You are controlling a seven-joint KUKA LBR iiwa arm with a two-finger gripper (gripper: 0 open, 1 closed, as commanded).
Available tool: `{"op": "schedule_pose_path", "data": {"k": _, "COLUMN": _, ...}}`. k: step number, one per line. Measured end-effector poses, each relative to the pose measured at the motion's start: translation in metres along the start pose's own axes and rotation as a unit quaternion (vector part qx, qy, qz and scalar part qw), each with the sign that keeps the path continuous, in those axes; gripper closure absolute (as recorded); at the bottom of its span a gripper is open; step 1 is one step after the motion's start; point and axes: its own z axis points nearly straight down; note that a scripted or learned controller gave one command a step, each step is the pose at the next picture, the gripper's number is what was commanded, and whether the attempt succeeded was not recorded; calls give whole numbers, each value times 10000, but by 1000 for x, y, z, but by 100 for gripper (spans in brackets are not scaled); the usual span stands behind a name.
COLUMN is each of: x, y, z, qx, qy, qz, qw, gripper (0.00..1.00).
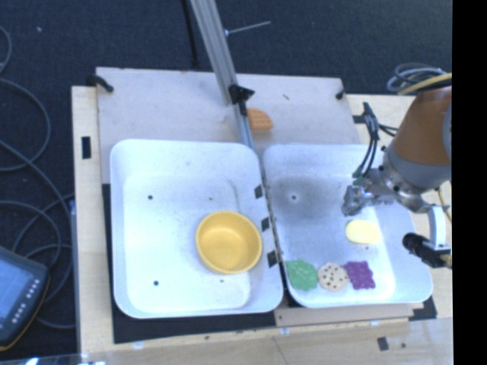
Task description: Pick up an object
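In the right bin (pixel 304 173) a pale yellow oval object (pixel 364 232) lies near the right side. Along that bin's front edge sit a green lump (pixel 302 274), a round cookie-like piece (pixel 332 277) and a purple piece (pixel 360 274) in a row. My gripper (pixel 355 201) hangs just above and to the left of the yellow oval, with nothing seen between its fingers. A yellow bowl (pixel 228 242) rests in the left bin (pixel 152 181), near its right side.
A metal pole (pixel 221 59) slants from the top down to the divide between the bins. An orange object (pixel 260 120) lies on the board behind the bins. Cables run beside the arm (pixel 422 139) at the right.
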Motion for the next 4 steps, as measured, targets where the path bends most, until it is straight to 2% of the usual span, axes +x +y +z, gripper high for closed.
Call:
{"op": "schedule_pose_path", "data": {"k": 1, "x": -2, "y": 2, "z": -53, "qx": -9, "qy": -2, "qz": -62, "qw": 10000, "gripper": 100}}
{"op": "schedule_pose_path", "data": {"k": 3, "x": 109, "y": 10, "z": -71, "qx": 12, "qy": 17, "qz": -89, "qw": 10000, "gripper": 100}}
{"op": "schedule_pose_path", "data": {"k": 4, "x": 153, "y": 6, "z": -69, "qx": 31, "qy": 15, "qz": -80, "qw": 10000, "gripper": 100}}
